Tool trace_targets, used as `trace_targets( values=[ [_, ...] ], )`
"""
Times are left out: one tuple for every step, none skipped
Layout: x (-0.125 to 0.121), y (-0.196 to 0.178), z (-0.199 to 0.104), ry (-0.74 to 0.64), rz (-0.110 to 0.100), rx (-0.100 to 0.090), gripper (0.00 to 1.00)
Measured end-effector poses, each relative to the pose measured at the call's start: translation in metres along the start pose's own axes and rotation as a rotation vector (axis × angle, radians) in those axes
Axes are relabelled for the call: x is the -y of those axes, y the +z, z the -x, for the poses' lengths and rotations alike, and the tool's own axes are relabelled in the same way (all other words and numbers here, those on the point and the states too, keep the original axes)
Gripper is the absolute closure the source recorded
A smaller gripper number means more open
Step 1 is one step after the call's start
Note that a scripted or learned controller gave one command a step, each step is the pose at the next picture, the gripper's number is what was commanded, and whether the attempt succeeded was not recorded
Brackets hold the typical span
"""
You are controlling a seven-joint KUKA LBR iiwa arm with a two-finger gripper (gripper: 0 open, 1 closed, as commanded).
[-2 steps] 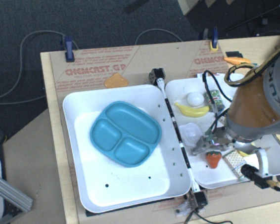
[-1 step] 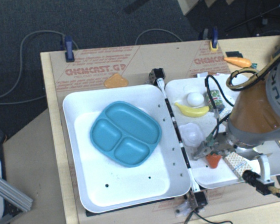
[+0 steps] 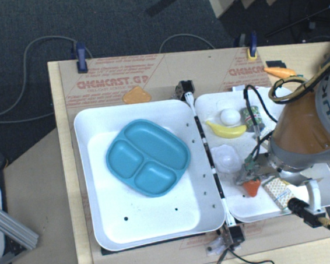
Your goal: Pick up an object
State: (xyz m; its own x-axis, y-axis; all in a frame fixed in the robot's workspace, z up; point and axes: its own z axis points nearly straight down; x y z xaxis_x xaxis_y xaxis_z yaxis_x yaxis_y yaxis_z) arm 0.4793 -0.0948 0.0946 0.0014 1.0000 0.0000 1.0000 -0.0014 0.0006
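The right bin (image 3: 261, 214) holds a yellow banana (image 3: 226, 130), a white ball (image 3: 230, 116), a small green can (image 3: 251, 116), a clear plastic cup (image 3: 225, 157), a small red-orange object (image 3: 252, 189) and a patterned packet (image 3: 280, 192). My gripper (image 3: 247, 176) is low in this bin's front half, directly over the red-orange object and touching or nearly touching its top. The grey arm (image 3: 303, 131) hides the bin's right side. Nothing is lifted off the bin floor.
The left bin (image 3: 163, 222) holds a blue divided plate (image 3: 148, 157). An orange piece (image 3: 136, 94) lies on the bench behind the left bin, and another orange object (image 3: 282, 71) lies behind the right bin. Black cables (image 3: 255, 98) run over the right bin's back.
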Motion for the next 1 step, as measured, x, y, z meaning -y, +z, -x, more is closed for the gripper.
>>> trace_targets(
  values=[
    [-0.025,-0.0955,-0.0437,-0.008,0.011,0.0,1.0]
  ],
)
